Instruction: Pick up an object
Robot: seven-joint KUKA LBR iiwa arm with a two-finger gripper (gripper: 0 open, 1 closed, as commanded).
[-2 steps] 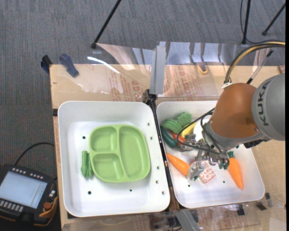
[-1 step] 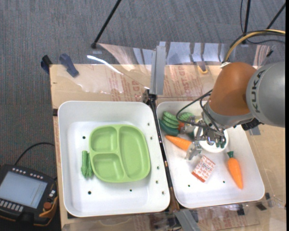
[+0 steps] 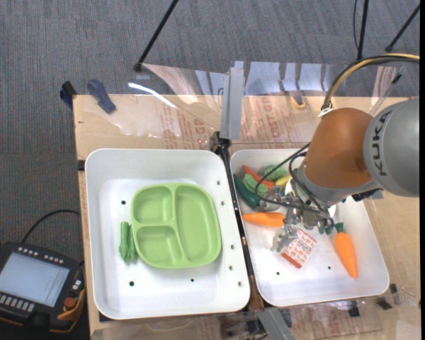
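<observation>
Gripper (image 3: 289, 234) hangs low, fingers parted, nothing between them; red packet (image 3: 298, 248) just beside them, carrot (image 3: 264, 219) to their left.

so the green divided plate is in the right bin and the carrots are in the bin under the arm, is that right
Not quite. The camera view shows the green divided plate in the left bin, not the right one. The carrots do lie in the right bin, under the arm.
</observation>
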